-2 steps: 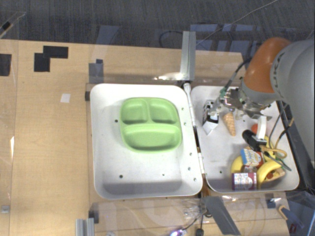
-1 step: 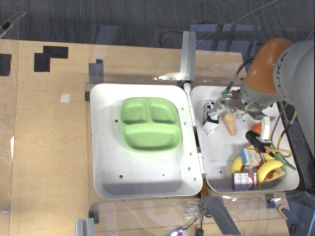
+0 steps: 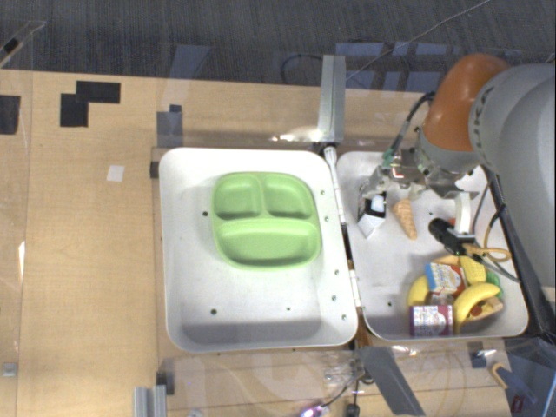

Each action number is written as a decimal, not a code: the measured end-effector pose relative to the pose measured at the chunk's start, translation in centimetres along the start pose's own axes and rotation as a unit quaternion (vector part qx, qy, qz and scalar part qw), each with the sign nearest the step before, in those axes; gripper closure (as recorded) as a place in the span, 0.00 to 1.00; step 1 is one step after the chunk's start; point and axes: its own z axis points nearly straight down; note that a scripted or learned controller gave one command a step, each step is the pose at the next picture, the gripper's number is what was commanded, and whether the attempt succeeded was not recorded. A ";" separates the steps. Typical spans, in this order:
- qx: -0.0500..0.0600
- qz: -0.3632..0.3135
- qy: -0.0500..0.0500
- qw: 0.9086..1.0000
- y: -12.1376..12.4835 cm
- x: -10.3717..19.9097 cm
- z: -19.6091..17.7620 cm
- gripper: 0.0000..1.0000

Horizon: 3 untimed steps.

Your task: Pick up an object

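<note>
My gripper (image 3: 398,181) hangs low over the back of the right bin (image 3: 382,307). Just below it lies an orange carrot-shaped piece (image 3: 406,219), and to that piece's left a small white and black item (image 3: 372,215). From this angle nothing is seen between the gripper's tips. At the bin's front right sits a pile: a yellow banana (image 3: 477,302), a purple can (image 3: 432,319), a small colourful packet (image 3: 443,278) and a yellow corn-like piece (image 3: 473,268).
The left bin (image 3: 191,311) holds a green divided plate (image 3: 263,218) near its middle. A metal post (image 3: 333,98) stands behind the wall between the two bins. The arm's grey body (image 3: 521,137) covers the right bin's back right corner.
</note>
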 end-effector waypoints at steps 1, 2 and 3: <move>-0.009 -0.008 -0.001 1.000 -1.3 0.3 -0.1 0.00; -0.009 0.126 0.004 0.992 -3.1 0.2 -0.2 0.00; -0.011 0.106 0.003 0.994 -4.7 -0.3 -0.3 0.00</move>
